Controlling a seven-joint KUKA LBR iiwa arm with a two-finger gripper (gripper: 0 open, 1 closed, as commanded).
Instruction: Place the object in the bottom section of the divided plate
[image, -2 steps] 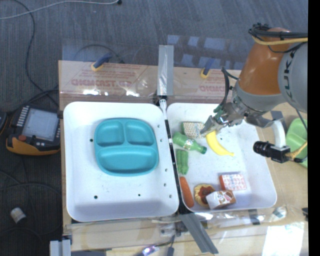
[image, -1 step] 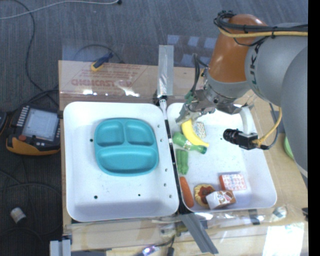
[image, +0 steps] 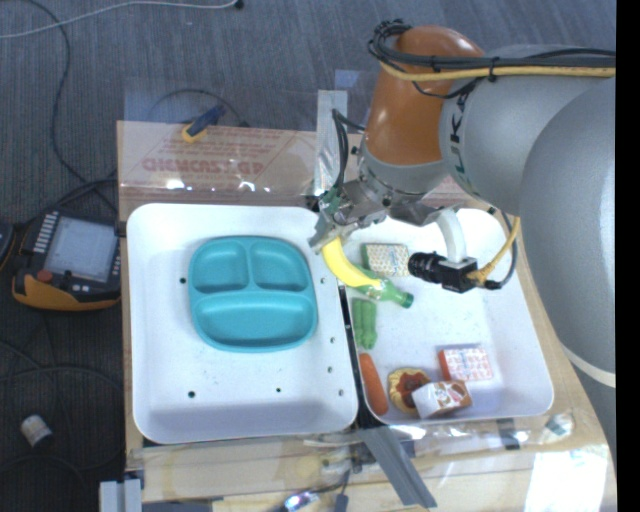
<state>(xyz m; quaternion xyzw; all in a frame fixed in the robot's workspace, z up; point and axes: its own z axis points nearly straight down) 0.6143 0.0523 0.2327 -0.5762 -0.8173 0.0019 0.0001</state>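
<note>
Arm (image: 480, 120), grey with orange band, reaching in from the right edge of the bench and bent over the inner far corner of the right bin (image: 520, 340)
Left bin (image: 160, 400), white and shallow, carrying only the divided plate (image: 252, 293), turquoise, near its middle; two small sections toward the far edge, one wide section toward the near edge; all three bare
Right bin carrying the remaining items: banana (image: 345, 268), yellow, at the inner far corner beside the wall shared by the bins; green bottle (image: 388, 293) just beside it; patterned block (image: 386, 259) near the far edge; green vegetable (image: 365, 322) and orange carrot (image: 372, 383) along the inner wall; boxes (image: 455, 380) and round pizza-like toy (image: 405, 385) at the near edge
Gripper (image: 328, 228) low at the banana's upper end, touching or just above it; opening between the fingers not readable at this angle, grasp unconfirmed
Progress, as judged: object presumably the banana, not yet out of the right bin; pick at most under way; lift, carry across the shared wall and release into the wide near section all remaining
</note>
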